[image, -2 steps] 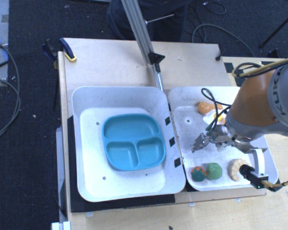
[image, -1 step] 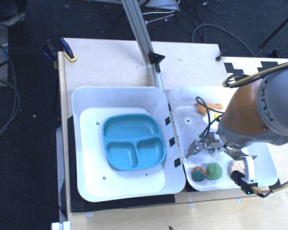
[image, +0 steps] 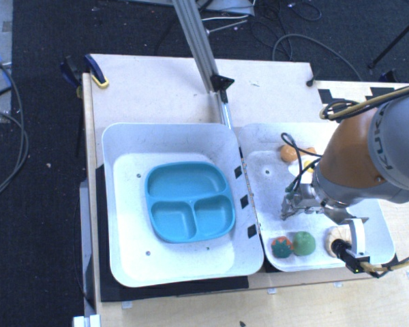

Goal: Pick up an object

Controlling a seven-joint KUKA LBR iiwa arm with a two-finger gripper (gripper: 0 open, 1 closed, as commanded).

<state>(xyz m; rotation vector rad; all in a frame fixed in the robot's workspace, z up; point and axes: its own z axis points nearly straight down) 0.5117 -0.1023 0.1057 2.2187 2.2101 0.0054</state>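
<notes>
Bins side by side on a bench: the left bin (image: pixel 123 182) holds a blue divided tray (image: pixel 189 201), well left of the gripper (image: pixel 291 206). Next, the arm (image: pixel 368 155) reaches into the right bin (image: pixel 259 142); whether its gripper is parted or closed cannot be told. Just below it lie a green ball (image: pixel 303 242) and a teal ball (image: pixel 281 247); above it, an orange object (image: pixel 288 153).

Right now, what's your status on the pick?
Gripper down in right bin, nothing seen held. Green ball and teal ball near front wall. Arm covers bin's middle.
</notes>
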